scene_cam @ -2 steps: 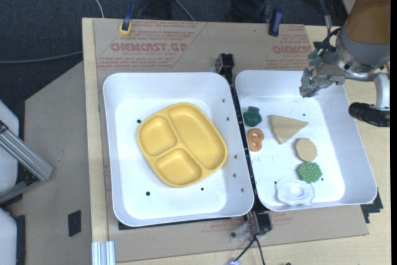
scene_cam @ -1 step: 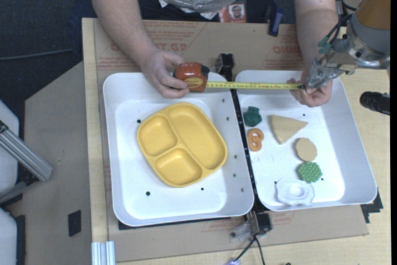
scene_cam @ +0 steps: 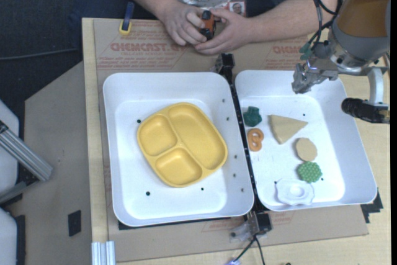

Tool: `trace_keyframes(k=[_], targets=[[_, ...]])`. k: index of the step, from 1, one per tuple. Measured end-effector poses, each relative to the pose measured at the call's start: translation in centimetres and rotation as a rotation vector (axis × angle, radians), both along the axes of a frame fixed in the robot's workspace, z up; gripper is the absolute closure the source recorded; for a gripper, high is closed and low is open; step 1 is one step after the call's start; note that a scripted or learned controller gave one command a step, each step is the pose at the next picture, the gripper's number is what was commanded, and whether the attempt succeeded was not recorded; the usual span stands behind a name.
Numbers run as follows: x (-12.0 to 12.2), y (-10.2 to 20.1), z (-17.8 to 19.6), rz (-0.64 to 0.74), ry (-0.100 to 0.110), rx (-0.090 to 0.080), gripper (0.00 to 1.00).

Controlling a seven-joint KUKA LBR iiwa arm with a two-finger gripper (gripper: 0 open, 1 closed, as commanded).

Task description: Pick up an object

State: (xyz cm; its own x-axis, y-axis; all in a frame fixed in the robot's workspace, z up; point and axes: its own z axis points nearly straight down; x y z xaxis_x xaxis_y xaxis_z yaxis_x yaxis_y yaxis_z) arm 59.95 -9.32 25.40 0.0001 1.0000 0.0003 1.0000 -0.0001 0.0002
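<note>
Light is bright and even, coming from above. The two white bins (scene_cam: 118, 133) read nearly blown out, with little surface detail on their floors. Shadows are soft and short: a faint one hugs the yellow divided plate (scene_cam: 181, 143), and small ones sit beside the toy foods in the right bin. The dark floor along the bench's left edge is dim and murky. Focus is moderate overall; the claw (scene_cam: 304, 80) looks slightly smeared, and fine edges are soft and grainy.
</note>
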Motion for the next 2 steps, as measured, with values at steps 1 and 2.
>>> trace_keyframes(k=[1,2], targets=[[-1.0,4.2,-1.2,0.000,0.000,0.000,1.00],[-1.7,7.3,-1.8,0.000,0.000,0.000,1.00]])
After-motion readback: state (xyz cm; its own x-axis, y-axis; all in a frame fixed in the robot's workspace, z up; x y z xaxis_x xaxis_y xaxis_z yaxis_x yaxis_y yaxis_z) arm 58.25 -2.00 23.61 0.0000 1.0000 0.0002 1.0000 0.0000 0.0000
